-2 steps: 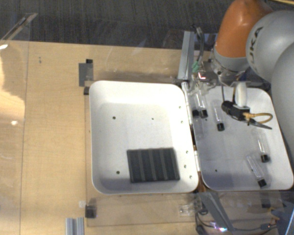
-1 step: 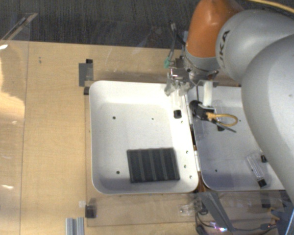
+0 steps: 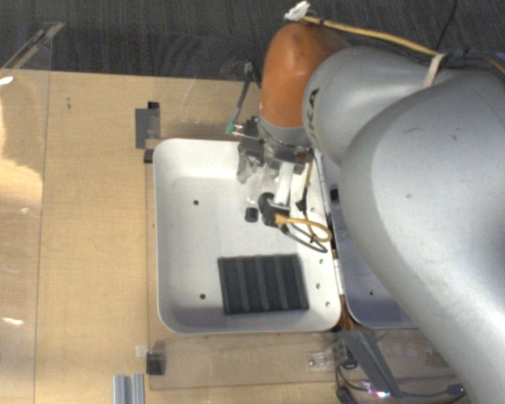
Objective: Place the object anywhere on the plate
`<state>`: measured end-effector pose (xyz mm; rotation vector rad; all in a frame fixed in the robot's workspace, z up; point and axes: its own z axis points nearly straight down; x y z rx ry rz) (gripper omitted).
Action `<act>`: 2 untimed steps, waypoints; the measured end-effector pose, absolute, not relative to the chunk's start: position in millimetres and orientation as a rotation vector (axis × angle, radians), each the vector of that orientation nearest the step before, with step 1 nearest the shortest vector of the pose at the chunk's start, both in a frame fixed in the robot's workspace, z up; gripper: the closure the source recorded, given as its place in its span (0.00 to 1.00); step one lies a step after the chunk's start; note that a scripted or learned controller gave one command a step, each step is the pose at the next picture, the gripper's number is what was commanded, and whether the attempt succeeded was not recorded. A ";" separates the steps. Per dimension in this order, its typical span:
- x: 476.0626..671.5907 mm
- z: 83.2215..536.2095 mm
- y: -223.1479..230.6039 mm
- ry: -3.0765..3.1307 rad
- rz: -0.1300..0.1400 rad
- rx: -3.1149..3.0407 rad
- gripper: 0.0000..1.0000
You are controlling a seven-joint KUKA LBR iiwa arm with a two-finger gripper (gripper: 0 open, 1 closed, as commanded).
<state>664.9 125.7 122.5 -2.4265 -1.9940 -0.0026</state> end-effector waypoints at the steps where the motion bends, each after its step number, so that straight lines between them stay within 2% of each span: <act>1: 648.9 112.4 200.7 -2.105 -0.005 -2.332 1.00; 2: 666.1 175.1 236.6 -2.577 -0.011 -1.804 1.00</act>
